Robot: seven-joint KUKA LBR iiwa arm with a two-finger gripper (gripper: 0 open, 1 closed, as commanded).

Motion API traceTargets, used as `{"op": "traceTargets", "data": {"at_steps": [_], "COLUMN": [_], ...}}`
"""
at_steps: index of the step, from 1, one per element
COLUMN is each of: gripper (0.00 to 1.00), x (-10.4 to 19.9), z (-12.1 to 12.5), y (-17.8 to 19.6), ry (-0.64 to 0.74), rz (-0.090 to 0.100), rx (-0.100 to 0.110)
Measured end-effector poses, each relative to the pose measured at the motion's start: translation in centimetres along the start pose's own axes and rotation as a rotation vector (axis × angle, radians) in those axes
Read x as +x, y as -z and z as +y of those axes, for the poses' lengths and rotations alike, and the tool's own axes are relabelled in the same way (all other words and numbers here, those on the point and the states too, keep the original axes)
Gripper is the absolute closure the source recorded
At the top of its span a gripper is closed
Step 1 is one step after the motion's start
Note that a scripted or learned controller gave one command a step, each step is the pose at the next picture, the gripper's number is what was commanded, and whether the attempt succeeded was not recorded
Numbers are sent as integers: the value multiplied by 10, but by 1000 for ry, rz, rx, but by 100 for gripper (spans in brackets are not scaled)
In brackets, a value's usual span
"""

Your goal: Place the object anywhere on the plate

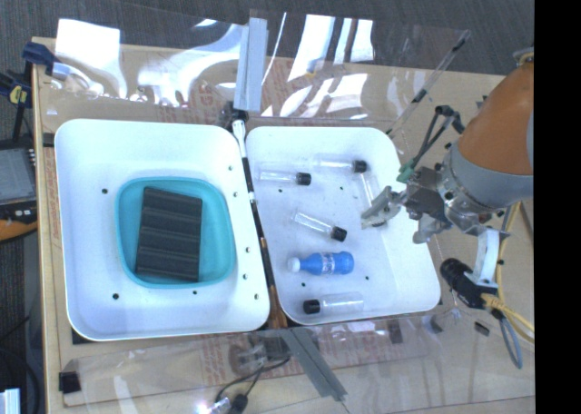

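We cannot tell how the jaws stand; the gripper [388, 205] hovers above the right bin [413, 290]. There we count four clear tubes with black caps and one blue bottle [323, 263] lying flat, probably our object. It looks light, stiff and slippery, so we would grip across its middle. One blue plate [216, 262], bearing one dark block [170, 233], sits in the left bin [77, 308].

Glossy white plastic bins [82, 221], smooth teal plate [127, 212] under a matt black ribbed block [170, 233], clear tubes [313, 220].

Block [169, 233] on plate [218, 249]; bottle [323, 263] right.
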State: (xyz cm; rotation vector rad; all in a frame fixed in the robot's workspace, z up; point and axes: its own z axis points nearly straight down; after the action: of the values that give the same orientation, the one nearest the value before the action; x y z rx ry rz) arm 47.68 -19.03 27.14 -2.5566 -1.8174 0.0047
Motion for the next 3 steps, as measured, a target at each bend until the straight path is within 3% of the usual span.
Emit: {"op": "traceTargets", "data": {"at_steps": [1,2,3], "gripper": [0,0,0], "x": [-3,20,1], "z": [0,-8,-1], "y": [126,44,121], "ry": [-159,-265,-356], "rz": [0,0,1], "rx": [-5,0,-4]}}
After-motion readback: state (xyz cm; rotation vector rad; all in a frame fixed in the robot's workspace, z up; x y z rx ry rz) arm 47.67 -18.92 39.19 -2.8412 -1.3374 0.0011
